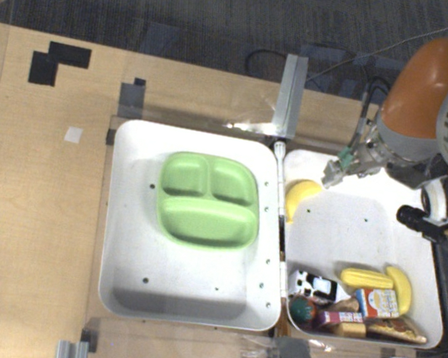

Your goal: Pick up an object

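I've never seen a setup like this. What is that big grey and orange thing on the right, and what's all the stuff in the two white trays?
That is a robot arm, filmed by one fixed camera looking down at a slant. Its tool hangs over the right bin, near a yellow lemon-like fruit at the bin's left wall. I see nothing held in it. The left bin holds a green divided plate. Piled in the right bin's near corner are a banana, a yellow block and small packets too jumbled to name.

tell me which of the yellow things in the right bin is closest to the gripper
The round yellow object at the right bin's upper left edge, just below-left of the gripper. The banana and the yellow block lie far down near the front.
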